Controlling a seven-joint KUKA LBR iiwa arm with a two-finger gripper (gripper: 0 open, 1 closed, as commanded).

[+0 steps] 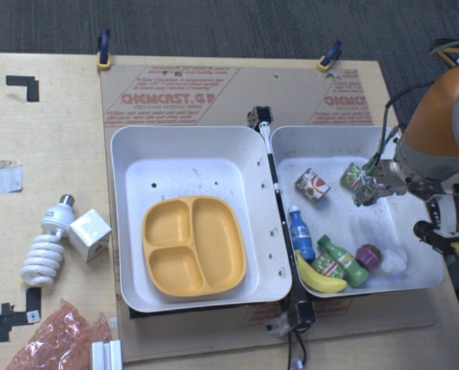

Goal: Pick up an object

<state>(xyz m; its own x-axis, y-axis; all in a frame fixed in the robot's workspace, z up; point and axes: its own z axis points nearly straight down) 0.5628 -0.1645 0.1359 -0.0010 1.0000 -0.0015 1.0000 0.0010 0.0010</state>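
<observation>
The gripper point(368, 190) is low in the right bin point(333, 139), at about two o'clock of that bin's floor, with the grey wrist and orange band rising off toward three o'clock. How wide it is set I cannot tell; the tip is a dark blur from up here. Pressed right against it at its ten o'clock side sits a small green packet point(353, 176), touching or nearly so, but I can't see it caught between anything, so I won't call it held.

Moving outward: at nine o'clock from the tool lies a red-and-white can point(312, 185), tipped on its side, clear of the gripper. Down at seven o'clock stands the blue bottle point(300, 235) along the bin's left wall. At six o'clock, along the near wall, a cluster: the banana point(319, 278), the green bottle point(342, 260) lying across it, and a purple onion-like piece point(368, 256) just beside that.

Further out, the left bin point(129, 206) carries a yellow divided plate point(193, 245).

As for progress: nothing appears lifted yet. Every object looks to be resting on the bin floor. My read is that the arm is at the grasp stage on the green packet; closing securely and raising it are what's left.
</observation>
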